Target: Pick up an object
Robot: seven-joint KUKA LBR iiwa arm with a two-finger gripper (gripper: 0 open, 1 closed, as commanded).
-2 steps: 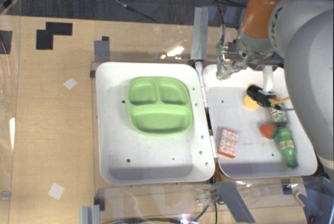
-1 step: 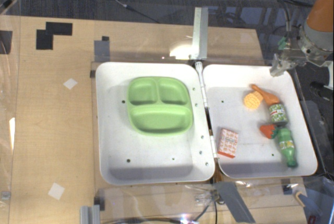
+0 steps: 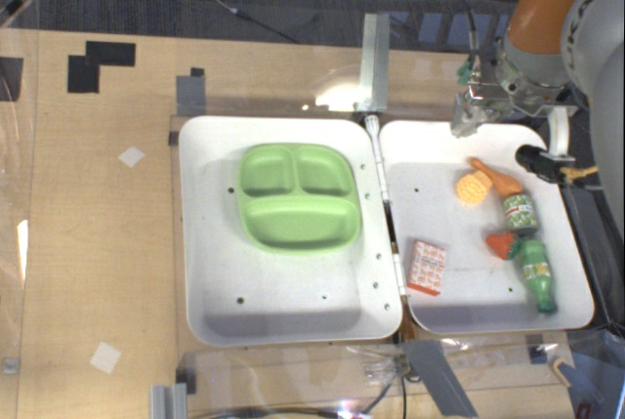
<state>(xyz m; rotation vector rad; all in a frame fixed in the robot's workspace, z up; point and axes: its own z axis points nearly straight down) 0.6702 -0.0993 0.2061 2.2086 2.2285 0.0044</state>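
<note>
The right bin (image 3: 430,202) holds several small things. A yellow ridged piece (image 3: 473,188) lies beside an orange carrot-like piece (image 3: 498,178). Below them are a small bottle with a green and white label (image 3: 519,210), a red piece (image 3: 500,245) and a green bottle (image 3: 536,276). A red and white carton (image 3: 427,268) lies flat near the bin's front left. My gripper (image 3: 468,117) hangs over the bin's far edge, above and apart from all of these, with nothing seen in it.
A green divided plate (image 3: 298,196) lies in the left bin (image 3: 200,241). A metal post (image 3: 375,65) stands behind the ridge between the bins. The arm's grey and orange body (image 3: 562,7) fills the upper right.
</note>
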